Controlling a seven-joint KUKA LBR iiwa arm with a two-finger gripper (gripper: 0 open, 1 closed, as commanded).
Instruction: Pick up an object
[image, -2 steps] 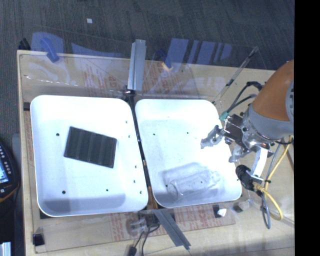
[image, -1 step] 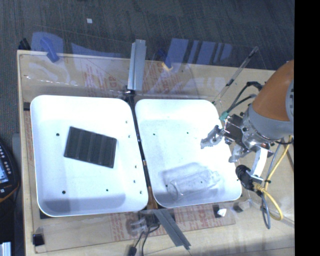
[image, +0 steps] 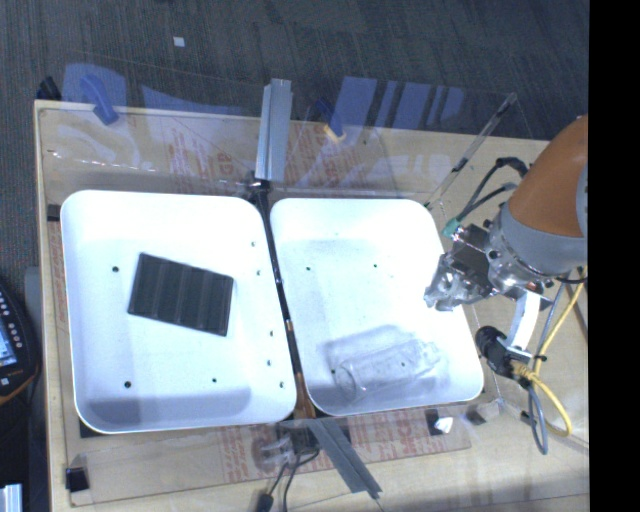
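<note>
A dark grey ribbed rectangular pad (image: 181, 293) lies flat in the left bin (image: 90, 215), a little left of its middle. A clear plastic bottle (image: 385, 358) lies on its side near the front of the right bin (image: 400, 215). My gripper (image: 447, 290) hangs over the right rim of the right bin, up and to the right of the bottle and apart from it. The arm's orange band and grey wrist rise behind it at the right.
Black and yellow cables (image: 535, 385) loop beside the right bin's front corner. A grey metal bar (image: 273, 130) stands behind the seam between the bins. Clear plastic sheeting with blue tape lines the bench's back edge.
</note>
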